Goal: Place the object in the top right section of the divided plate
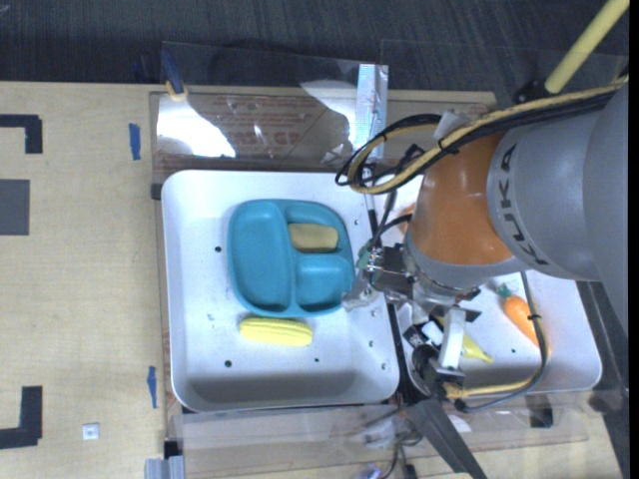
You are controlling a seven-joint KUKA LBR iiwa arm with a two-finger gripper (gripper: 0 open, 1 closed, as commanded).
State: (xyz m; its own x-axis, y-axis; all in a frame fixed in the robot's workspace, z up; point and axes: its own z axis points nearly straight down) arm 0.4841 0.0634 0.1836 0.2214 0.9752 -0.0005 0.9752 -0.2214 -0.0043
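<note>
A blue divided plate (268, 257) lies in the left white bin (190, 367). A tan, bread-like object (313, 238) rests in the plate's top right section. My gripper (367, 275) hangs at the plate's right edge, over the wall between the two bins, just below and to the right of the tan object. Nothing shows held in it. The grey and orange arm covers much of the right bin.
A yellow corn cob (276, 331) lies in the left bin just below the plate. In the right bin (574, 367) sit an orange carrot (517, 312) and a small yellow item (475, 350). Cables loop above the wrist.
</note>
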